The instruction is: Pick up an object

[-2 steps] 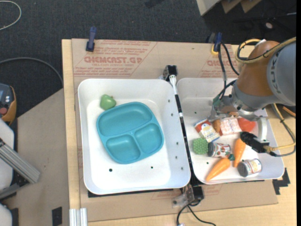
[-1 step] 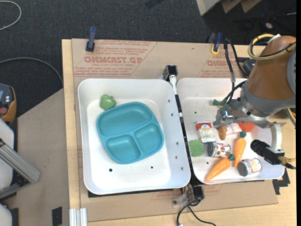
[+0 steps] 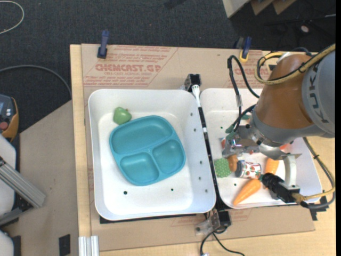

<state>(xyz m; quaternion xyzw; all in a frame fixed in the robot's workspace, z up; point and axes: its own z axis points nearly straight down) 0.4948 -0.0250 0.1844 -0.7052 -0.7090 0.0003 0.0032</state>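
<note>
The gripper hangs low over the middle of the right bin, toward the wall it shares with the other bin, and the loose things lie in a cluster just past it on the near side. A small square green pad with a rough, knobbly surface lies closest, just below the gripper and beside the shared wall. Next to the pad a little can with a white label marked in red lies on its side. A smooth plastic carrot, tapered and orange, lies close to the bin's near edge with its point aimed at the near left corner. A shorter orange piece sits beyond the can toward the right edge, partly covered by the wrist. Nothing can be seen gripped, and the wrist hides the tool's tip, so whether the gripper is wide or narrow cannot be told. The arm comes in over the right bin's far right corner, its rounded orange band bulging over the bin and the grey link above it cut off by the picture's right edge; the wrist bends down and leftward to the gripper. In the left bin a glossy teal plate with three compartments lies slightly turned near the middle, and a small round green toy fruit rests against its far left rim. Both bins are shallow, white, round-cornered, and rest on a brown board printed with red letters.
</note>
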